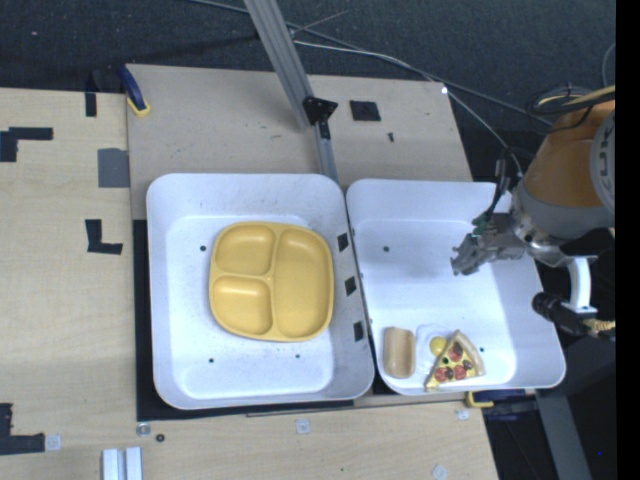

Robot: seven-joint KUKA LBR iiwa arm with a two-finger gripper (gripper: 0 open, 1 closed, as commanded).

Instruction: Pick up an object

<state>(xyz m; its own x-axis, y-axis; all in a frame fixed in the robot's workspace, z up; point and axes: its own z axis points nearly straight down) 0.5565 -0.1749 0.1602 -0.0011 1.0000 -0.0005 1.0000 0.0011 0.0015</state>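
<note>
End effector (468, 260) sat over the right bin (420, 203), too small and dark to tell how its grip stood. Toy pizza slice (455, 359) and tan block (398, 351) lay below it, apart. Arm (570, 173) cut off at right.

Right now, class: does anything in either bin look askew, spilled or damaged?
Nothing stands out. The yellow divided plate lies flat in the left bin. In the right bin, the tan block and the toy pizza slice lie side by side near the front edge, apart from the gripper hovering above.
</note>
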